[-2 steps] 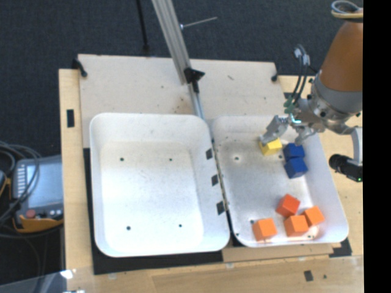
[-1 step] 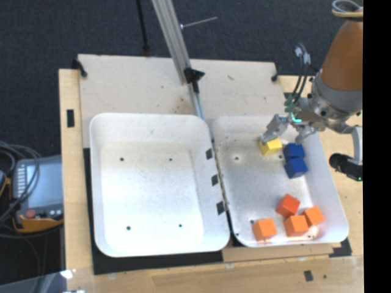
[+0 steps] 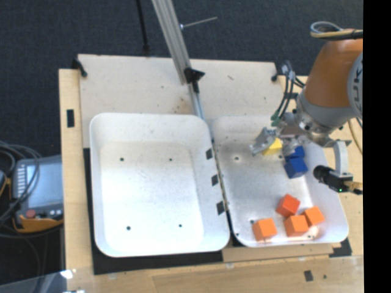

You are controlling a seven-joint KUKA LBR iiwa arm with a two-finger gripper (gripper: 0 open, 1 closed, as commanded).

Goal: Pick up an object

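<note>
The pale wooden bench (image 3: 140, 78) carries two shallow white plastic bins side by side, and the left-hand white bin (image 3: 153, 124) has only bare, speckled floor. The right-hand white bin (image 3: 244, 182) holds all the loose pieces. Over its upper part hangs the grey arm with the broad orange band (image 3: 333, 66), and its two-finger gripper (image 3: 269, 140) is low over the bin floor. Whether that hand is spread or closed I cannot tell at this slant, and nothing can be made out as caught in it. A small yellow block (image 3: 273, 145) lies right under the metal tip, touching or nearly touching it, and this looks to be the thing being tried for. Just beside it, toward the near-right, sit dark blue blocks (image 3: 295, 162), pressed close together. Well apart from these, along the bin's near edge, lie four orange cubes: one orange cube (image 3: 265, 229) to the left, another cube (image 3: 288, 206) higher up, a third cube (image 3: 297, 224) below it, and a fourth cube (image 3: 314, 215) nearest the bin wall. All seem small, rigid and light, probably smooth-faced, so a squeeze across two flat opposite sides should do; the yellow block's closeness to the blue ones may crowd the approach.
</note>
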